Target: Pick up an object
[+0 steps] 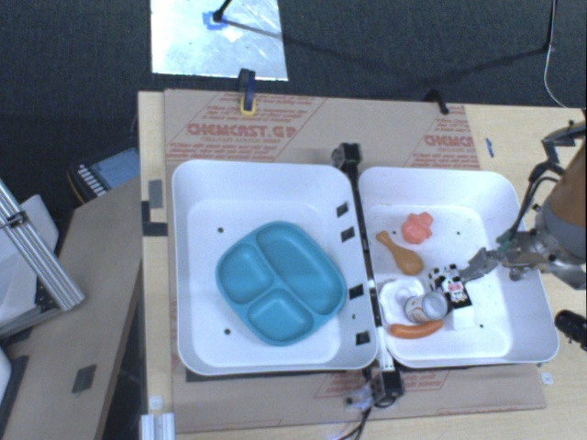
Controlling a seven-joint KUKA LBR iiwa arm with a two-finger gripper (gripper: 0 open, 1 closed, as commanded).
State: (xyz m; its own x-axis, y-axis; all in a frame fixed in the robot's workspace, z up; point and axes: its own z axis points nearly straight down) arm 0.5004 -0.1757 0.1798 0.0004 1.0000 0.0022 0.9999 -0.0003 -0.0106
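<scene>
The right bin (495, 195) holds several small objects. A pink toy (418, 227) lies near its middle, with a tan drumstick-shaped piece (401, 253) just left of it. Lower down are a white round cup with a silvery thing in it (415, 302), an orange sausage-shaped piece (415, 330) and a small black-and-white object (454, 291). My gripper (474, 268) reaches in from the right edge, its tip low over the bin just above and right of the black-and-white object. Nothing is visibly held.
A blue divided plate (280, 282) lies in the left bin (211, 191). A black divider clamp (348, 157) sits where the two bins meet. The arm's grey body (559, 236) hangs over the right bin's right rim.
</scene>
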